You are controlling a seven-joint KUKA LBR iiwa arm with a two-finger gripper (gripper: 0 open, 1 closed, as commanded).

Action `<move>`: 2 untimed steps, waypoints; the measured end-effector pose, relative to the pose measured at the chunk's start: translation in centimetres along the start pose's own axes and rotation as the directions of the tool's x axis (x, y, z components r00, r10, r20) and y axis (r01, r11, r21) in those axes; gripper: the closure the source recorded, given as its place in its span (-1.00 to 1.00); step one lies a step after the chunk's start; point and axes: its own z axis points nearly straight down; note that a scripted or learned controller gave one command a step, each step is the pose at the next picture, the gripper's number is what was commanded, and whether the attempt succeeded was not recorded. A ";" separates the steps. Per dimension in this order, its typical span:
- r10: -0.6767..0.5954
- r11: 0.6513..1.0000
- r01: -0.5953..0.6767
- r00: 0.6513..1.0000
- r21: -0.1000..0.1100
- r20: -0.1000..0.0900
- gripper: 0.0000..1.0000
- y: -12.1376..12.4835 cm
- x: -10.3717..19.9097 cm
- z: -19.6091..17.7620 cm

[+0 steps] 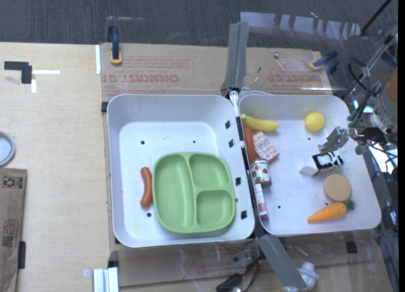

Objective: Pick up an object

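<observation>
We see two white bins side by side on the desk (pixel 57 113). The left bin (pixel 123 177) holds a green divided plate (pixel 193 192), with an orange sausage (pixel 146 187) lying just beside its left edge. The right bin (pixel 291 218) holds the remaining objects: a banana (pixel 261 123) near the upper left corner, a yellow ball (pixel 314 121) toward the upper middle, a red-and-white packet (pixel 264 147) and a small can (pixel 261 174) along the left wall, a tan round disc (pixel 337 188) near the right wall, and a carrot (pixel 328 212) just below the disc. The gripper (pixel 329 158) reaches in from the right and hangs over the right side of this bin, just above the disc and well apart from the ball. Whether its grasp is released or clenched we cannot tell, and we see no object in it.
</observation>
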 end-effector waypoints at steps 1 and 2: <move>-0.208 0.978 0.208 0.978 -0.006 0.000 -1.00 0.7 -4.6 12.9; -0.224 0.975 0.224 0.975 -0.004 0.001 -1.00 3.0 -3.8 14.6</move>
